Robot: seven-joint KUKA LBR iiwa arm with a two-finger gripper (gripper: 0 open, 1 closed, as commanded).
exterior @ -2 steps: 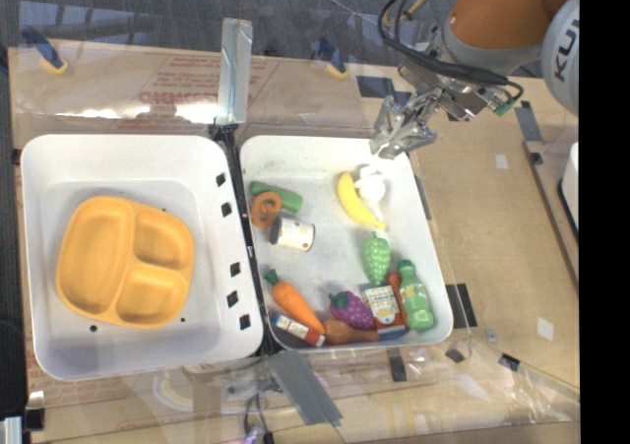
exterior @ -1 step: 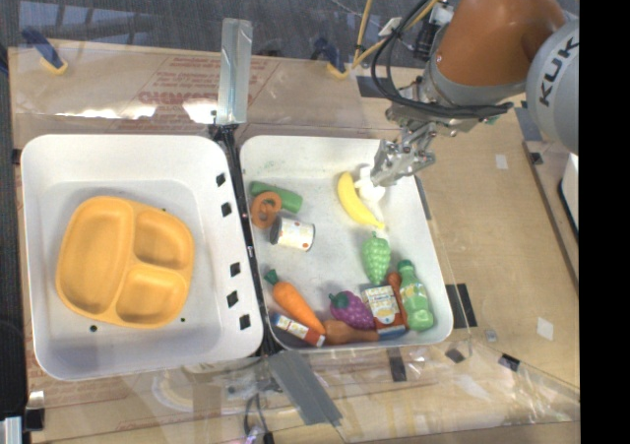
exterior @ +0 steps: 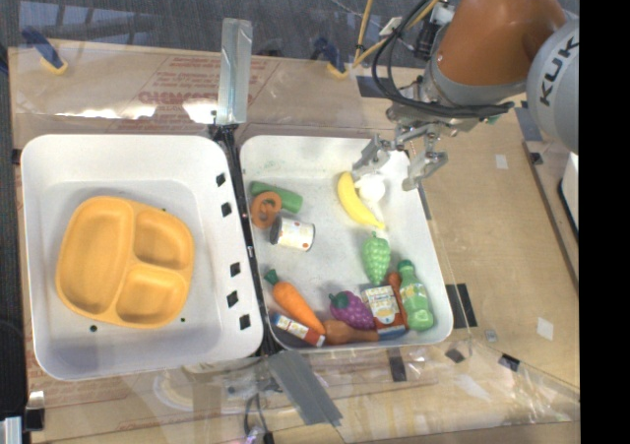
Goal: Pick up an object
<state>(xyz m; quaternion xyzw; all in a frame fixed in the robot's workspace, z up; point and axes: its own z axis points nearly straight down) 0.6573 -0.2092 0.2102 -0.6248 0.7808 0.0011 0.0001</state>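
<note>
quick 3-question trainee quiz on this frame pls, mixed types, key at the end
1. True or false: the yellow divided tray lies in the same bin as the banana.
2. Multiple choice. The gripper hangs over which part of the right bin? A) near-left corner B) far-right corner C) centre
3. Fill in: the carrot lies along the right bin's ____ side, near the divider.

Key
1. False: the tray is in the left bin, the banana in the right one.
2. B
3. left
</note>
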